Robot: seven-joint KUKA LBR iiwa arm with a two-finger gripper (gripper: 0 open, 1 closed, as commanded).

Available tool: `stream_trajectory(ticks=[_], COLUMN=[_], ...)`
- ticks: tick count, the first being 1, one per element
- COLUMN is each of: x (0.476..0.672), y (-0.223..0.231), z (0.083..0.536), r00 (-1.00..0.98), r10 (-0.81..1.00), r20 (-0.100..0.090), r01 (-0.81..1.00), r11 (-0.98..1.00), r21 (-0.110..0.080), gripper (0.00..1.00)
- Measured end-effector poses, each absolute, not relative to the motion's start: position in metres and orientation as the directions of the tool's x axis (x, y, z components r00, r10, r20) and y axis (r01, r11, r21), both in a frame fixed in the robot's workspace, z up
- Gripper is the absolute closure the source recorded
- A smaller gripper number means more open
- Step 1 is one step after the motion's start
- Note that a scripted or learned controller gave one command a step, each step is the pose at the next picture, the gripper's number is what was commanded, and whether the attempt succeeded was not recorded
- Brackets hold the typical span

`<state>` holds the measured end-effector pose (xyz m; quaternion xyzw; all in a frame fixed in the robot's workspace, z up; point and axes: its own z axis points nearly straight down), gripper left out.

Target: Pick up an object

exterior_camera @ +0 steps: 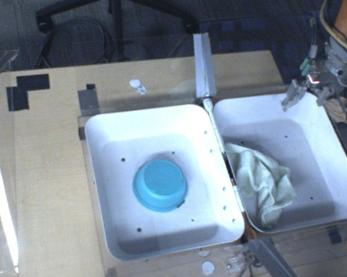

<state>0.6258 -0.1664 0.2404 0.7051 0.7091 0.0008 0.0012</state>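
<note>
Sits up at the far right corner of the right bin (328, 145), the pincer (300, 92), at the end of the grey arm (342, 63) reaching in from the right. Carries nothing between its fingers; whether spread or closed, cannot tell at this size and angle.

Lies well apart from the pincer, toward the near left of that same bin: a pale, crumpled cloth (263, 181), bunched against the wall shared with the left bin (111, 175) and trailing toward the near edge. Rests further off still, in the middle of the left bin: a blue bowl (160, 184), turned upside down, apart from every wall.

Leaves bare white floor across the right half and far part of the right bin, between cloth and pincer. Leaves open floor all round the bowl too. Stand side by side on the wooden table (48, 203), the two bins, touching along a shared rim, with a metal bar (202, 66) running away from their junction toward the far edge. Beyond the table's far edge, dark floor and the black legs of a stand (116, 5).
</note>
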Motion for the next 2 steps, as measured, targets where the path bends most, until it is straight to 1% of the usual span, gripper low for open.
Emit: stream_trajectory(ticks=[1,2], x=[0.610,0.609], y=[-0.115,-0.083], z=[0.145,0.089], r00=[-0.022,-0.104], r10=[1.000,0.995], r20=[0.001,-0.002], r01=[1.000,0.994], r11=[0.022,0.104], r21=[-0.002,0.011], gripper=[0.00,0.00])
